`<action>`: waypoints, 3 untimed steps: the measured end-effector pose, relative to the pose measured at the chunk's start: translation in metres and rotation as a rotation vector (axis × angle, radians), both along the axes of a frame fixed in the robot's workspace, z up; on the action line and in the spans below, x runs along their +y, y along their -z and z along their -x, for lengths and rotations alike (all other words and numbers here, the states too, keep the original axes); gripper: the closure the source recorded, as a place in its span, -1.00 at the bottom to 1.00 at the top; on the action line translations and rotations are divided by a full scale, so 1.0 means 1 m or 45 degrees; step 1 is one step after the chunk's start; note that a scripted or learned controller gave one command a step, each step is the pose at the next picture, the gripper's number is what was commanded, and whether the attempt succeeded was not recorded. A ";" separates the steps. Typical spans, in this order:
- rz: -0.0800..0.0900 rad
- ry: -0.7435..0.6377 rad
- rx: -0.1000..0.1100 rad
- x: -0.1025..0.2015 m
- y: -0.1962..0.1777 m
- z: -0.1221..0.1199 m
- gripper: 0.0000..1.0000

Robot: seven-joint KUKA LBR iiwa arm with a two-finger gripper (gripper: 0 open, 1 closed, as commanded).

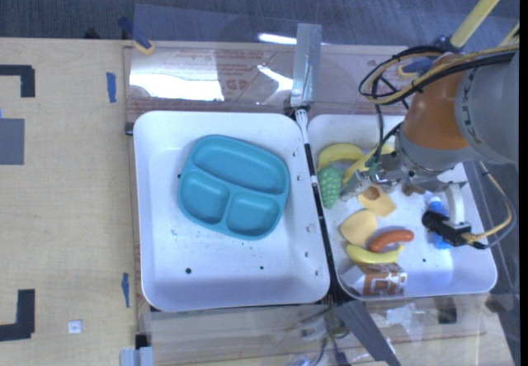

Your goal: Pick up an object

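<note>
Arm: the grey KUKA arm [487,109] reaches in from the right edge, its orange band [433,113] over the upper part of the right bin [474,274], the wrist angled down and to the left with black and yellow cables looped above it.
Gripper: the gripper [369,177] sits low in the right bin, just beside the green toy and above the toy pile; whether its fingers are spread or closed, or clasp anything, cannot be told from this angle.
Upper banana: a yellow banana [340,153] lies near the bin's top-left corner, long axis roughly left to right, curved, its right end running under the gripper.
Green toy: a knobbly green piece [330,185] stands against the divider, long axis top to bottom.
Sausage: a red-orange sausage [391,237] lies left to right, tilted slightly up at the right, resting on the lower banana [371,255], which runs the same way.
Yellow pieces: a pale wedge [379,203] and a rounder yellow piece [357,226] lie between gripper and sausage.
Can: a small brown-labelled can [384,281] lies on its side at the bin's lower edge, axis left to right.
Left bin: the left bin [165,265] holds a blue divided plate [233,185], well apart from the gripper.
</note>
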State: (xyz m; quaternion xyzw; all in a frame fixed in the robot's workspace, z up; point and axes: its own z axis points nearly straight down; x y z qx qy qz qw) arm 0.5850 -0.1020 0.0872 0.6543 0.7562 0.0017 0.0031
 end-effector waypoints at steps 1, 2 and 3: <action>0.002 0.003 -0.008 -0.001 -0.012 -0.002 1.00; -0.005 0.255 -0.002 0.045 -0.101 -0.044 1.00; 0.001 0.032 0.004 0.018 -0.098 -0.066 1.00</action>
